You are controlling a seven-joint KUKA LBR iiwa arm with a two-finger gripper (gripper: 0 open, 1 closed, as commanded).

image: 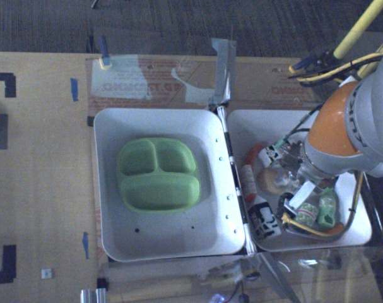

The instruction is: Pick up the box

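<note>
Lying at the front-left corner of the right bin point(238, 122), the box point(264, 219) is a small black-and-white carton tipped against the bin's wall, close to the divider where the two bins meet. I judge it ended up there because the clutter around it leaves no flat floor to rest on. Just beyond it, along the same divider wall, a slim red tube point(248, 179) lies lengthwise, and a round tan object point(268, 180) sits beside that, toward the bin's middle. To the box's right, a green bottle point(327, 208) and other green packaging crowd the front of the bin.

My hand point(300, 197) hangs low over the bin's middle, just right of the box and above the clutter; my own wrist and its cables cover the tips, so I cannot tell how it is set. Nothing shows gripped in it. I judge the box not yet picked, and the tight corner will make the approach awkward.

Left of the divider, the other bin point(109, 188) holds a green divided tray point(158, 174) at its centre, well apart from my work. Both bins rest on the tabletop point(40, 169).
</note>
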